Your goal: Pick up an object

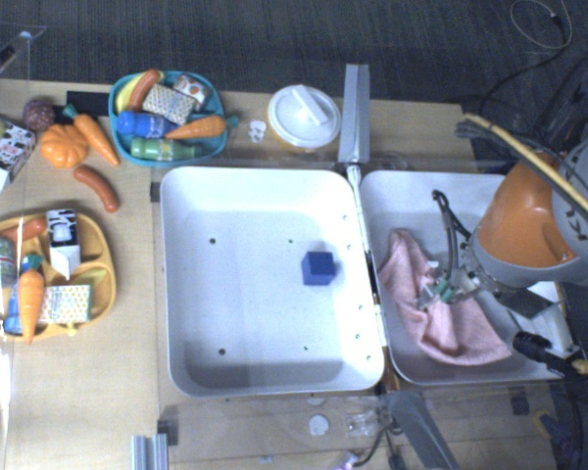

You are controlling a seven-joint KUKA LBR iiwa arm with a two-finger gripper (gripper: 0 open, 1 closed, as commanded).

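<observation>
- The hand (441,293) is low in the right bin (412,189), on the pink cloth (441,316).
- Its fingers are too small and blurred to read, so whether it grips the cloth cannot be told.
- The cloth lies crumpled under and around the hand, spreading toward the bin's near edge.
- A blue cube (318,267) sits well off to the hand's left, alone in the left bin (206,360).
- Beyond the left bin, toy food lies on the desk (88,399).
</observation>
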